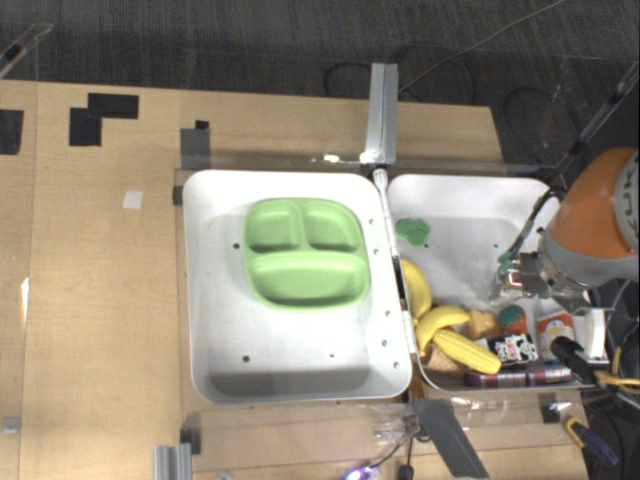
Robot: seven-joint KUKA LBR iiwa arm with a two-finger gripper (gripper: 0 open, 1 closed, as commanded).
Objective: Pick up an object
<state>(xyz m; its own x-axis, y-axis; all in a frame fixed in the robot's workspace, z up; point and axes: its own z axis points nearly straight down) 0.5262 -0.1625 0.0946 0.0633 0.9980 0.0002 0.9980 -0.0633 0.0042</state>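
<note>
From my seat I see the arm (600, 218) come in at three o'clock, its orange band bulking over the right bin's (470, 203) far-right side. The claw (517, 276) hangs low over the white floor of that bin, just above the pile of objects. Its tip is small and partly lost under the wrist, so I cannot tell how wide it stands, and I see nothing clearly caught in it.

The things to pick lie along the bin's six o'clock edge. A banana (428, 313) curves down the left wall beside the divider, and an ear of corn (465, 350) lies across its lower end, touching it. A brownish lump (484, 324), which I can't name, sits just at four o'clock of the banana. A small printed card (515, 348) lies at five o'clock of the claw, near it, and a dark tube-like item (528, 375) stretches along the bottom rim. A flat green piece (412, 231) rests alone at the bin's ten o'clock.

The left bin (215, 348) holds a green divided plate (304, 251), sitting toward its twelve o'clock half, well apart from the claw.

Both bins rest on a pale wooden bench (90, 298) with black square marks (105, 116) at eleven o'clock. A metal post (381, 108) stands between the bins at twelve, and dark carpet (200, 18) with cables runs beyond.
</note>
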